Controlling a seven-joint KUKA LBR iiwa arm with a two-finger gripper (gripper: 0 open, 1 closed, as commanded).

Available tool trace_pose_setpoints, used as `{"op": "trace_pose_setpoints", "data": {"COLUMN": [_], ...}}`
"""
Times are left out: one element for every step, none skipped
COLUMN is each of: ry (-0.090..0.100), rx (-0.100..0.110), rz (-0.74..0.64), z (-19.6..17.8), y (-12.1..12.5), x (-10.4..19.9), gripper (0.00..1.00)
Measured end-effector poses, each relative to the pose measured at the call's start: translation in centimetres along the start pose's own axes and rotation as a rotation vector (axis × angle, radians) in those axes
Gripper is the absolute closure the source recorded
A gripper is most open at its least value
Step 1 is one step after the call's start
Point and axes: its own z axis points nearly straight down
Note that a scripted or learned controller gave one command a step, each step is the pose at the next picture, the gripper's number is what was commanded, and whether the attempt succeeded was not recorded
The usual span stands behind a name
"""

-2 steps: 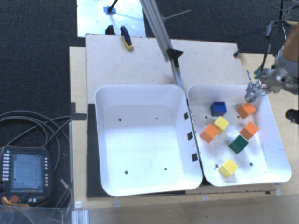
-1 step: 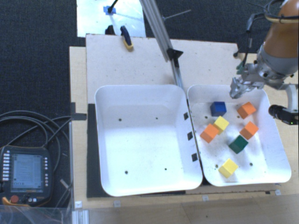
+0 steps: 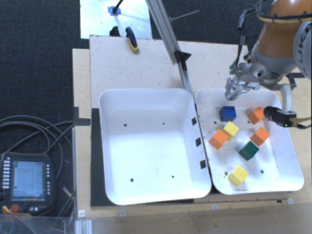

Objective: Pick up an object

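Nearest the camera, at the bench's (image 3: pixel 146 62) front left corner, a black teach pendant with a lit grey screen (image 3: pixel 25 182) lies face up, its dark cables (image 3: pixel 44 128) looping away behind it.

On the pale particle-board bench, the large shallow white plastic left bin (image 3: pixel 151 147) takes up the front middle, with a few dark specks on its floor. Touching its right wall is the smaller shallow white plastic right bin (image 3: pixel 285 177), toward the bench's front right corner. The grey arm with an orange band (image 3: pixel 285 21) reaches in over the bench's right edge. A slanted grey metal pole (image 3: pixel 163 26) runs from the back edge down to the seam between the bins.

The metal two-finger hand (image 3: pixel 236 90) hangs over the back wall of the right bin; I cannot tell whether its fingers are apart or together, and nothing shows between them.

All the blocks lie in the right bin. A blue wooden cube (image 3: pixel 227 113) sits just in front of the hand, apart from it. An orange cube (image 3: pixel 255 115) lies to its right, near the bin's back right. Another orange cube (image 3: pixel 219 139) touches a yellow cube (image 3: pixel 231 129) near the bin's middle. A third orange cube (image 3: pixel 260 135) sits just behind a dark green cube (image 3: pixel 248 151). A second yellow cube (image 3: pixel 238 175) lies nearest the bin's front wall.

A small blue and yellow tool (image 3: pixel 131 38) rests at the bench's back edge.
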Motion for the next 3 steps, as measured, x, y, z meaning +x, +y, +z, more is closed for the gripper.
{"op": "trace_pose_setpoints", "data": {"ry": [0.000, 0.000, 0.001], "rx": [-0.001, 0.001, 0.001], "rz": [0.000, 0.000, -0.001], "z": [0.0, 0.2, 0.3], "y": [1.0, 1.5, 1.3], "x": [4.7, 9.2, 14.9], "gripper": [1.00, 1.00, 1.00]}}
